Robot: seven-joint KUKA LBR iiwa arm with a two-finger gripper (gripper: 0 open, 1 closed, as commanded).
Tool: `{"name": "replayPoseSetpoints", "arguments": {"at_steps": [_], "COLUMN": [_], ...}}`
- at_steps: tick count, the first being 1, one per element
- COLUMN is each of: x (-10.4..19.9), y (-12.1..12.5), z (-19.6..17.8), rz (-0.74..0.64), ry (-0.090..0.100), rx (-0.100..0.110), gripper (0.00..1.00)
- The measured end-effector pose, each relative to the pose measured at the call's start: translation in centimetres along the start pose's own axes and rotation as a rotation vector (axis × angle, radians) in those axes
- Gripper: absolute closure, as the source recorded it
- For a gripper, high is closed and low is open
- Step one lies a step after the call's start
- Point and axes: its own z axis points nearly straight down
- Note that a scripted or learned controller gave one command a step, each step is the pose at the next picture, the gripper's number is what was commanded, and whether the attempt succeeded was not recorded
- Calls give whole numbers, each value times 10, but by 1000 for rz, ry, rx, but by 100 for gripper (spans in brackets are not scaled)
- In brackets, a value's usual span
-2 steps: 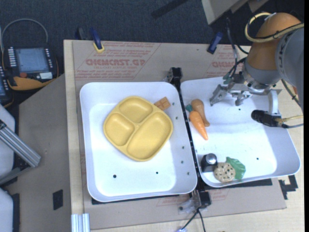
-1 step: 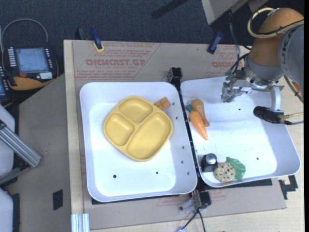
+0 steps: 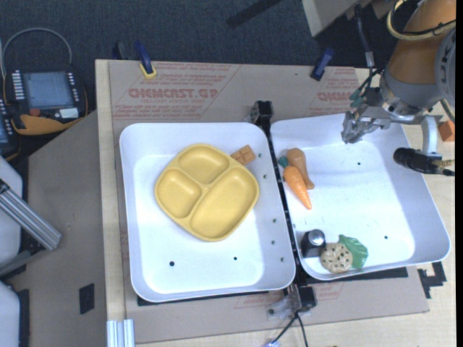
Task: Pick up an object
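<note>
Hanging over the far part of the right bin (image 3: 405, 215), the pincer (image 3: 354, 131) is seen at the end of the grey arm (image 3: 419, 56), which reaches in from the right. Whether the pincer is wide or narrow cannot be told, since it is small and dark against the bin wall. Nothing is seen held in it.

Down and to the left of the pincer, a carrot (image 3: 298, 186) is laid near the left wall of the same bin, with a second, paler piece (image 3: 298, 163) touching it on the far side. Well below the pincer, at the near edge of the bin, a cookie (image 3: 336, 257) is found, touching a green leaf (image 3: 355, 249) and just beside a small black and silver item (image 3: 313, 241).

Far to the left of the pincer, in the left bin (image 3: 145, 266), a yellow tray (image 3: 207, 191) with three compartments is set, and a small brown block (image 3: 244, 154) is placed just beside its far right corner.
</note>
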Motion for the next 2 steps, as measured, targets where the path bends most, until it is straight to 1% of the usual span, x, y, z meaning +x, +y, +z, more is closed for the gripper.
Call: {"name": "replayPoseSetpoints", "arguments": {"at_steps": [1, 2], "x": [9, 5], "y": [3, 1], "z": [-49, -94], "rz": [-3, -2], "ry": [0, -1], "rx": [-2, -2], "gripper": [100, 100]}}
